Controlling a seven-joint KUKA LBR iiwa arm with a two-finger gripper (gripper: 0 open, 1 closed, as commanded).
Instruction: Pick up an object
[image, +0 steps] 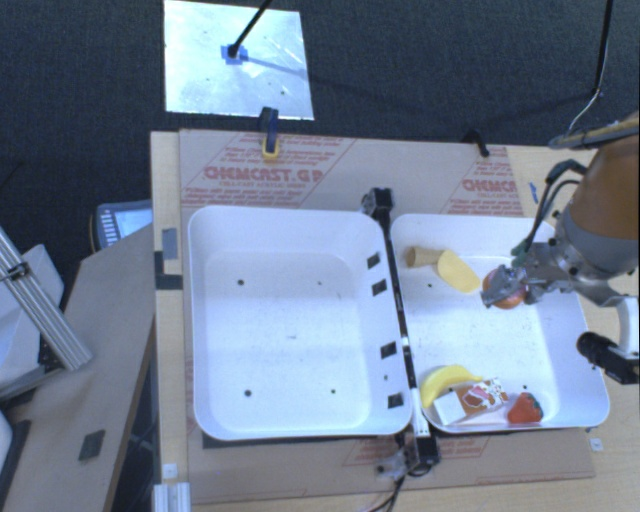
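Observation:
My gripper (503, 284) reaches in from the right over the upper middle of the right bin (560, 345). A small round orange-red object (504, 293) sits between its fingertips, and the fingers are closed on it. Just left of it, on the bin floor, lie a tan cylinder (420, 257) and a yellow oval piece (458, 271), touching each other. Along the bin's front wall lie a yellow banana (447, 380), a small red-and-white carton (474, 399) and a red strawberry-like toy (526, 408).
The left bin (285, 325) stands beside the right one, with a black clipped divider (392, 315) where the two rims meet. The arm's grey body and orange band (605, 205) hang over the right bin's far right corner.

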